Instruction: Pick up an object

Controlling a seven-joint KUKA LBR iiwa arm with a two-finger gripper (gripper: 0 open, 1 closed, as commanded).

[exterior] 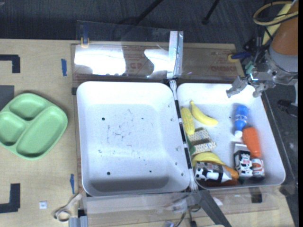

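Up in the upper right of the frame, the pincer (245, 86) hangs over the right bin's (274, 141) top edge, fingers spread apart with nothing between them. Below it sit a banana (203, 115), corn cob (187, 119), blue bottle (240, 117) and orange bottle (252, 142). Left bin (94, 98) sits beside; a green tray (31, 125) rests on the tabletop (38, 56) at far left.

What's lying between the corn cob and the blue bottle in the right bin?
A banana lies between the corn cob and the blue bottle, per the camera view.

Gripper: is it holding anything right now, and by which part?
Nothing is held. The gripper hangs open above the right bin's far edge, with no object between its fingers.
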